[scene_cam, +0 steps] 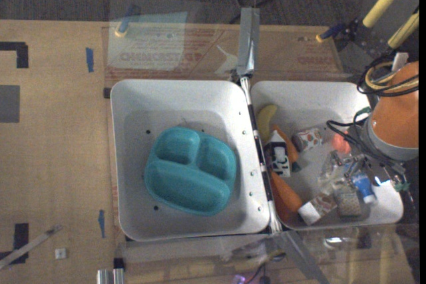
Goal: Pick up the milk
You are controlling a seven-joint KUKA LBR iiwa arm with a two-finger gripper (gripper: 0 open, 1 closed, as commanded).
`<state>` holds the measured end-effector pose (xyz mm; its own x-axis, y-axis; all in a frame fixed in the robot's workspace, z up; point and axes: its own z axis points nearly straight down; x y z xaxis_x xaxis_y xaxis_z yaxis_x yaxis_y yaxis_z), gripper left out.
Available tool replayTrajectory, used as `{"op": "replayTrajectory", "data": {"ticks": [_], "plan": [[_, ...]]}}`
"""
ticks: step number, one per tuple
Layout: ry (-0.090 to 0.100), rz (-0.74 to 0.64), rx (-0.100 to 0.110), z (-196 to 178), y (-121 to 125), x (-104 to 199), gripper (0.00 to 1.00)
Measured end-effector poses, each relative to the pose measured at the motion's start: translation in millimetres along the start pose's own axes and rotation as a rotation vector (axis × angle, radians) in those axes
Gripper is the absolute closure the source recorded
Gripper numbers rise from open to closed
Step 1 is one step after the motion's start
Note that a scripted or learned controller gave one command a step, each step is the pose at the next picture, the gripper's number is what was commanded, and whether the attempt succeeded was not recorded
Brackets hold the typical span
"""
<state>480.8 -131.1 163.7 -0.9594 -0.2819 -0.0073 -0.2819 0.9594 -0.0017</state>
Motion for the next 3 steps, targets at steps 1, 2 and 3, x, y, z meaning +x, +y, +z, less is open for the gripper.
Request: {"op": "replayTrajectory", "data": {"ticks": [1, 2, 3], "plan": [[0.000, 0.000, 0.000, 0, 0, 0, 0.00], [-0.021, -0.073, 0.021, 44, -4, -14, 0.00], [-0.012, -0.141, 0.013, 35, 13, -17, 0.00]]}}
